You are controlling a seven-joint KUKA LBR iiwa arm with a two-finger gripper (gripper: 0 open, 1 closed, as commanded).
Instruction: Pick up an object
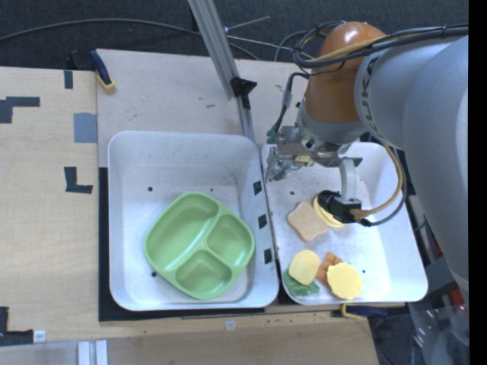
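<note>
My gripper (278, 166) hangs over the far left corner of the right bin (396, 268), close to the wall shared by the two bins. No object shows in it. In front of it in that bin lie a tan toast slice (307, 220), a yellow piece (329, 218) partly under a black cable end, two yellow discs (304, 265) (345, 280), a small orange piece (329, 262) and a green leaf (301, 286). The toast is the nearest of them, a short way down and right of the gripper.
A green divided plate (201, 244) lies in the left bin (133, 166). A slanted metal rail (214, 36) reaches down to the bins' far edge. The arm's bulk (411, 90) and its looping cable (392, 196) hang above the right bin's far side.
</note>
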